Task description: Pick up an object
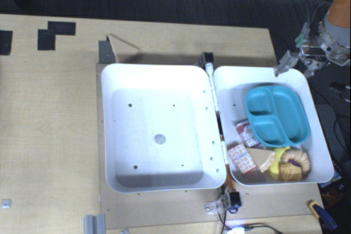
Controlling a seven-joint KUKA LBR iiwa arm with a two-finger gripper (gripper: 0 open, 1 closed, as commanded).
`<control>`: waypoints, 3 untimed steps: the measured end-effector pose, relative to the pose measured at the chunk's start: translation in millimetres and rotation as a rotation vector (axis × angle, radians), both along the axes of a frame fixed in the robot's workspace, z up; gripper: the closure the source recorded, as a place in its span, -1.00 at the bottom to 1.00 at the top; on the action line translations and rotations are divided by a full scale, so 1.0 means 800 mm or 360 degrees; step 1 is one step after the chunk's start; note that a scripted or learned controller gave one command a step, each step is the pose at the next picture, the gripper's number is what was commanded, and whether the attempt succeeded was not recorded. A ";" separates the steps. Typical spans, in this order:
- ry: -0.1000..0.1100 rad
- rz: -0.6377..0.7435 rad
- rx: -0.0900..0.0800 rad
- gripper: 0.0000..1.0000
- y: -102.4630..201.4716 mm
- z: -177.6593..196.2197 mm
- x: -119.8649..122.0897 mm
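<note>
End effector (293,60), finger opening not discernible, poised over the right bin's (315,97) far corner; candidate objects crowd its near half, where the blue divided tray (275,114) overlapping small packets (241,157) risks a glancing, failed grasp.

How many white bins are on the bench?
2. The left bin sits in the middle of the bench; the right bin touches it and holds a blue tray and small things.
</note>
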State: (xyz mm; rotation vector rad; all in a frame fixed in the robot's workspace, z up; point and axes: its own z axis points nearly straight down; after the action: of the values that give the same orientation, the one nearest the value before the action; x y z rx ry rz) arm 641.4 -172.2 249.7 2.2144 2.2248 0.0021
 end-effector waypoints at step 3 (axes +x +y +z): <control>-0.0020 0.0004 0.0007 -1.00 0.088 -0.168 -0.041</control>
State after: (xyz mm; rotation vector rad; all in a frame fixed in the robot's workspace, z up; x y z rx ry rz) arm 608.8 -101.8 115.4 2.2074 2.2234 0.0209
